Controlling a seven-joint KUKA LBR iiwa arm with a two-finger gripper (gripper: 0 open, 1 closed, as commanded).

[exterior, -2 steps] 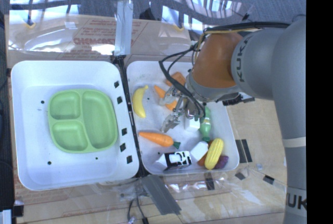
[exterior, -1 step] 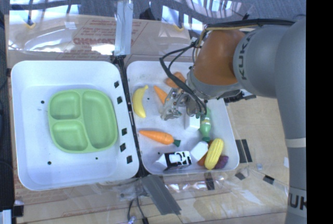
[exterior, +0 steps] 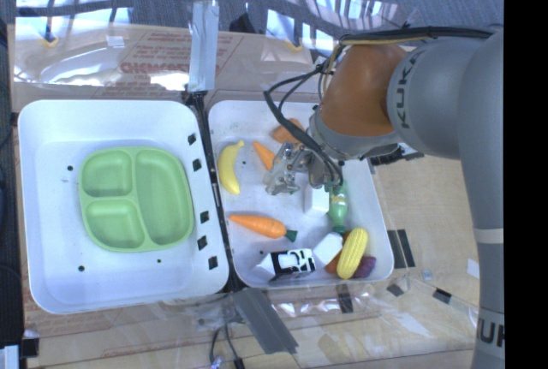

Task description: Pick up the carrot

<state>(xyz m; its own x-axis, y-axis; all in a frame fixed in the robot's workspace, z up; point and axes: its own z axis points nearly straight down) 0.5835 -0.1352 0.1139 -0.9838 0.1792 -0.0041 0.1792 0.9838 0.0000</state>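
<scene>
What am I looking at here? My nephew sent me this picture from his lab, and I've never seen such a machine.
It is a grey robot arm with an orange band, photographed from one camera fixed above a bench. Its tool hangs over the right white plastic bin, which holds toy food: a long orange carrot, a yellow banana, a yellow corn cob and smaller pieces. The left white bin holds a green divided plate. The carrot lies untouched on the bin floor, apart from the tool.
</scene>
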